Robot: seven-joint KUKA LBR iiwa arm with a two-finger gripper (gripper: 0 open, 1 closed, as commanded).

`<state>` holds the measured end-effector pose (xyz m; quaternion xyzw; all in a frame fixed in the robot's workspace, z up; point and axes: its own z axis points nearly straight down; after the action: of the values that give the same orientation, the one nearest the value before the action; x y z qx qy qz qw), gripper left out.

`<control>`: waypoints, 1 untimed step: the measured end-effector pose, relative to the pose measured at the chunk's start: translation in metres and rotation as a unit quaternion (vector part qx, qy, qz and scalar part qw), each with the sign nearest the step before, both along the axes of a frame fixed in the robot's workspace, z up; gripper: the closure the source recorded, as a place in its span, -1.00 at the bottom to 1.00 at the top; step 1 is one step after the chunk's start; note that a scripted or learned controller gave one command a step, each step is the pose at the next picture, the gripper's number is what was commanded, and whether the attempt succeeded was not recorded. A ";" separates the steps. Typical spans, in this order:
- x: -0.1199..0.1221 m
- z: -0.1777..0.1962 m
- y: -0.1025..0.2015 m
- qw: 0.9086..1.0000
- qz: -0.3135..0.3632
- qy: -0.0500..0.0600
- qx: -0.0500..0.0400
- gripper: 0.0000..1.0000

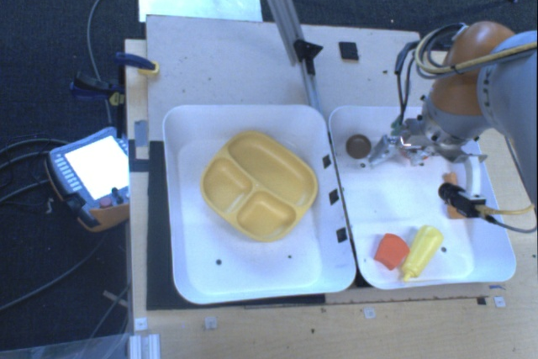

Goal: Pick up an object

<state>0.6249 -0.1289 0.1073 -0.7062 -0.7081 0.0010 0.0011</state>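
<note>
We see the arm (pixel 496 80) reaching in from the right over the right-hand bin (pixel 471 265), its jaws (pixel 388 149) low above the bin's far left part. We cannot tell whether the jaws are spread or pressed together, since the metal parts there blur into one another. A small brown ball (pixel 359 146) lies on the bin floor just beside the jaws, on their left, toward the wall that divides the two bins; we cannot tell whether the jaws touch it, and nothing shows between them. Nearer the front of the same bin, well apart from the jaws, a red block (pixel 391 251) and a yellow bottle (pixel 421 251) lie touching side by side, the bottle on the right and tilted. In the left-hand bin (pixel 193 265) a yellow divided plate (pixel 259 185) with three compartments rests near the middle. Both bins stand on a pale surface (pixel 218 55).
</note>
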 end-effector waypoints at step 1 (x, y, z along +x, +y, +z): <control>0.002 0.015 0.000 1.000 0.001 -0.004 -0.001 1.00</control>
<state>0.6274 -0.1293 0.1227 -0.7057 -0.7085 -0.0014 -0.0021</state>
